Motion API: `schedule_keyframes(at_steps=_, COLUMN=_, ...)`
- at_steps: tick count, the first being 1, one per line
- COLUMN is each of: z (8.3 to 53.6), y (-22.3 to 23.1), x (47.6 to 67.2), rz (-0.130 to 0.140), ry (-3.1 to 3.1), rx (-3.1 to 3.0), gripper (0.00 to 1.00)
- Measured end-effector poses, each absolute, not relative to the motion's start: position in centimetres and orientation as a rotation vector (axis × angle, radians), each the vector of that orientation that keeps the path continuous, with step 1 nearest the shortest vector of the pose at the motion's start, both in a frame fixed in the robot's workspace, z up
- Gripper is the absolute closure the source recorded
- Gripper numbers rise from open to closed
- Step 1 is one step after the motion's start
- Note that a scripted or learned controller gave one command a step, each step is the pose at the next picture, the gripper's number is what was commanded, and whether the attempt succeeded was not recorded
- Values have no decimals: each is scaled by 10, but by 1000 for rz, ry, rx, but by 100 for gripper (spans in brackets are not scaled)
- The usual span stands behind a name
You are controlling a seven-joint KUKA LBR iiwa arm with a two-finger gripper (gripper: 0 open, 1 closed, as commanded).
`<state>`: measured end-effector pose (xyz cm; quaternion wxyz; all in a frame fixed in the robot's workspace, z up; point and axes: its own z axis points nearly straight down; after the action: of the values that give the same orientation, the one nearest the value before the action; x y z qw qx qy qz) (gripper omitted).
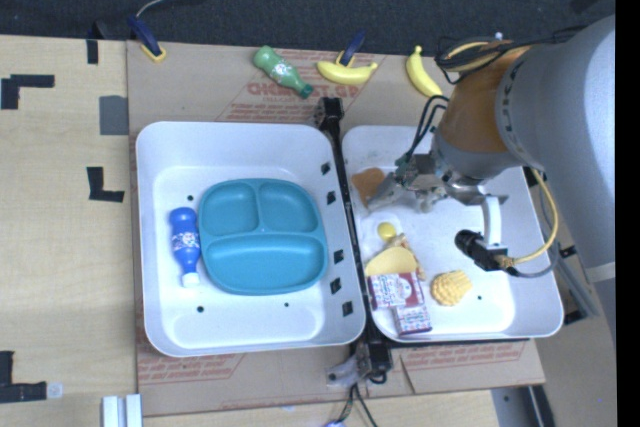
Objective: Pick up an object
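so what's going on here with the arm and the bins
The arm reaches into the right bin, its gripper low near a brown item at the bin's upper left. Nothing is visibly held. Also in that bin lie a yellow wedge, a red packet and a corn cob. The left bin holds a blue tray and a blue bottle.

Left bin (160,155) holds a divided plate (263,236), with a bottle (184,244) just left of it.

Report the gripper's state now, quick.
Two-finger gripper: low in the right white bin, beside a brown flat piece; grip state cannot be told.
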<state>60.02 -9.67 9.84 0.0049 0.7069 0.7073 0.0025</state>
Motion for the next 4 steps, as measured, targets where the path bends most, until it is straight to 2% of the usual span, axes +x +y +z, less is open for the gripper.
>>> schedule_keyframes(at_steps=1, z=87, y=-101, x=554, rz=6, ry=2219, rx=2217, gripper=0)
schedule_keyframes(at_steps=2, z=86, y=-93, x=628, rz=3, ry=2221, rx=2216, gripper=0)
schedule_keyframes(at_steps=3, z=85, y=-95, x=669, rz=2, ry=2222, rx=2217, gripper=0)
schedule_keyframes(at_steps=4, z=90, y=-100, x=656, rz=-3, ry=2223, rx=2220, gripper=0)
